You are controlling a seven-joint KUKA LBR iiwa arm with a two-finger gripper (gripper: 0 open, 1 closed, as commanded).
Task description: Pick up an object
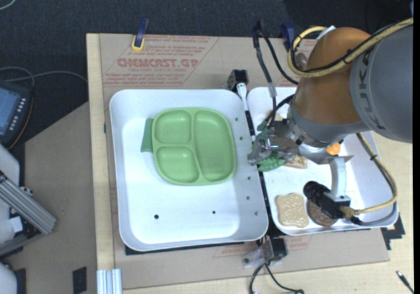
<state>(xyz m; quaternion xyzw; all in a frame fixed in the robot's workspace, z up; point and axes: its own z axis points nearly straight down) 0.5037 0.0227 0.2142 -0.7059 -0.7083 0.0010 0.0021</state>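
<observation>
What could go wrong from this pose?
1. The claw is low at the divider between the two bins, beside a green item; it might clip the left bin rim.
2. Items crowd the right bin: a tan biscuit-like piece and a dark round object sit close together, so a grab could miss or nudge neighbours.

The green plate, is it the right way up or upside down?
Right way up. The green plate lies flat in the left bin, its three hollow sections facing up.

Green tray [194,145] in left bin [131,174]
</observation>
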